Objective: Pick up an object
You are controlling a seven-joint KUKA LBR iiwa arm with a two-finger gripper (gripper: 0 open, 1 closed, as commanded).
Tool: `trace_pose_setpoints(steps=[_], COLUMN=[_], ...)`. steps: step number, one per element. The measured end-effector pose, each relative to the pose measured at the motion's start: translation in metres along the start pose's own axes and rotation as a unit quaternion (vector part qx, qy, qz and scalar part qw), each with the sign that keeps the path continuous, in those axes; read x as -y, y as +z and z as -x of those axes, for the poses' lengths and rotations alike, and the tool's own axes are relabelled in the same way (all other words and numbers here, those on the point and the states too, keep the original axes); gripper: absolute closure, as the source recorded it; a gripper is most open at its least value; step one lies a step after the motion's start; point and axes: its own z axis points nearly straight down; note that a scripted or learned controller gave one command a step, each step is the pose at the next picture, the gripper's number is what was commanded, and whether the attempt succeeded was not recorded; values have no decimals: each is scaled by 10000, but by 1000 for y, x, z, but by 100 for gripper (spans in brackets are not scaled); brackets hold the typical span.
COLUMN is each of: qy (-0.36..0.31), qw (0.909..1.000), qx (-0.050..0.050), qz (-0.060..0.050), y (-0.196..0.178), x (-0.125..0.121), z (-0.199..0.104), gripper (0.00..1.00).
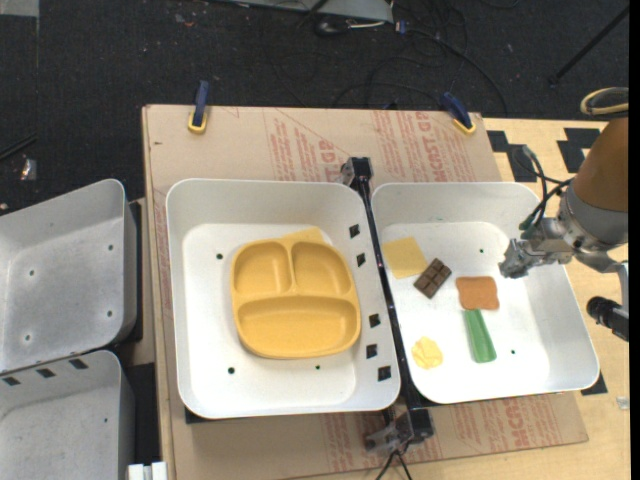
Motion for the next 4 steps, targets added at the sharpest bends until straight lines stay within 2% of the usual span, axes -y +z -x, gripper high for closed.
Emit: trace_pose_setpoints(steps=[2, 3, 4], qy=[-2, 1, -9], qw=[10000, 10000, 10000], qx=[1, -2, -8], qz=[3, -11, -23], y=[-104, -126, -128], x=[10, 9, 2], z=[-8, -8, -56], gripper=[100, 100, 100])
